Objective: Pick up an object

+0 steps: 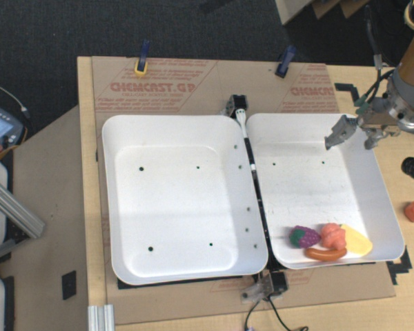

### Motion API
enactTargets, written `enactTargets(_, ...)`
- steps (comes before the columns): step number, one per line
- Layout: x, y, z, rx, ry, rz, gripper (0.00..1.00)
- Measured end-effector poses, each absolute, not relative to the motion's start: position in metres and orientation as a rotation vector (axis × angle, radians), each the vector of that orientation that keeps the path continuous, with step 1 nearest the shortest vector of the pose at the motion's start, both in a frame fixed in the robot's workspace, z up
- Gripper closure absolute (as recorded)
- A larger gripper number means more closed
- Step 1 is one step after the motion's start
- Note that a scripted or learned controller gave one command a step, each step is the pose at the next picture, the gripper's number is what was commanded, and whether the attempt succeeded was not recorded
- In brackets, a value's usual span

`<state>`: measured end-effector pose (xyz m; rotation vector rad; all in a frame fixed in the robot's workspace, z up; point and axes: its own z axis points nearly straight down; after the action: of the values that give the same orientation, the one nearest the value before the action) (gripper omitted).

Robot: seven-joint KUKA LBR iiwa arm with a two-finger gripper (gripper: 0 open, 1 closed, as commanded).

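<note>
While toys (329, 241) cluster together, the fingers (343, 130) hover well apart.

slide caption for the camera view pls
Open two-finger gripper above right white bin; purple, orange, yellow toy foods clustered at its near edge.

I see four small toys bunched together in the right bin's (372, 178) near corner: purple grapes (304, 236), a pink lump (333, 236), maybe a yellow slice (359, 242), and an orange sausage (325, 254).
</note>
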<state>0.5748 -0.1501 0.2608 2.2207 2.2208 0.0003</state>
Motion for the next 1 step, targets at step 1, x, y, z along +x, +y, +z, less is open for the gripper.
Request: enactTargets(1, 0.5343, -0.0963, 0.3493, 2.213, 2.223, 0.008, 0.0)
